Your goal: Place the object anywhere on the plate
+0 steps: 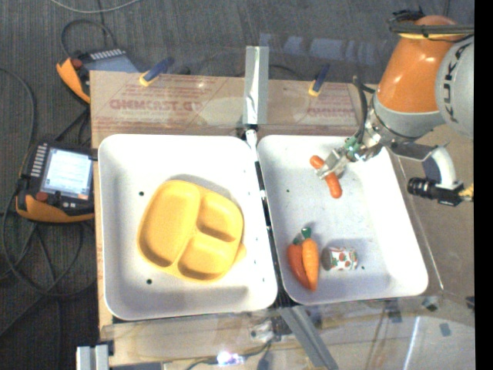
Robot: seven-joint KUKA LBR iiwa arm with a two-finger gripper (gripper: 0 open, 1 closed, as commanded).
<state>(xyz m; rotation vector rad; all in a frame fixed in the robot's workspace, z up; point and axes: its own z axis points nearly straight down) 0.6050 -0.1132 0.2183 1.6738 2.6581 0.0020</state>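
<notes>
Orange and small, a sausage-shaped object (330,177) lies in the upper part of the right bin (385,230), with the gripper (337,165) right over its middle. One end pokes out to the upper left of the fingertips and the other to the lower right, so the piece looks to sit between the fingers; whether they have actually pinched it or merely straddle it cannot be told from this slanted view, and it seems to lie at or near the bin floor. Lower in the same bin, well apart from it, a toy carrot (305,262) lies just beside a small printed can (339,259). Across the divider, in the left bin (123,206), the yellow plate (192,228) with its three compartments carries nothing. By this showing the task is at its start: the grasp is at best just being made, and the lift, the carry to the left of the frame and the release over the plate all remain.
</notes>
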